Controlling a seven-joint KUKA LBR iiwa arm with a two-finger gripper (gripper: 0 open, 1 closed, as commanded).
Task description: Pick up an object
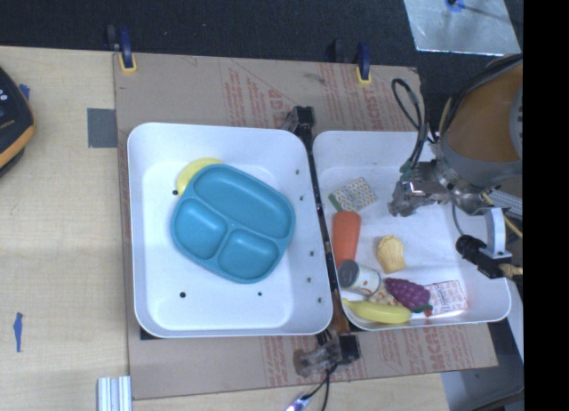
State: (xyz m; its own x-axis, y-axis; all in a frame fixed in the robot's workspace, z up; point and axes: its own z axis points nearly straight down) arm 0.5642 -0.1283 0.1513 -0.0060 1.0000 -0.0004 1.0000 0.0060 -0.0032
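Camera view: the gripper [407,200] hangs over the right bin [462,144], up near its middle. Honestly can't tell whether it's spread or closed from this angle. Nearest pickable thing looks like the yellow popcorn-ish toy [390,253], just below and slightly left. The carrot [346,234] lies further left, long axis running top to bottom.
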